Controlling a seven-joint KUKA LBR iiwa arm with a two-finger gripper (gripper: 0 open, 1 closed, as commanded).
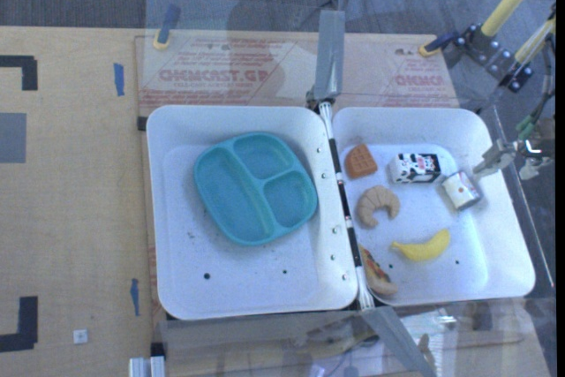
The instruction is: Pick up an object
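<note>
Brown board (221, 71) lettering faint, unreadable; milk carton (417, 168) cow-patterned; fingers (491, 160) state: cannot tell.

A teal divided plate (256, 187) fills one white bin (177, 278); the other holds a yellow banana (422, 246), tan croissant (378, 205), orange waffle (360, 162) and black-and-white carton (416, 168).

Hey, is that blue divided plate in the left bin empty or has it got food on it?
Empty: the blue divided plate shows bare compartments.
</note>
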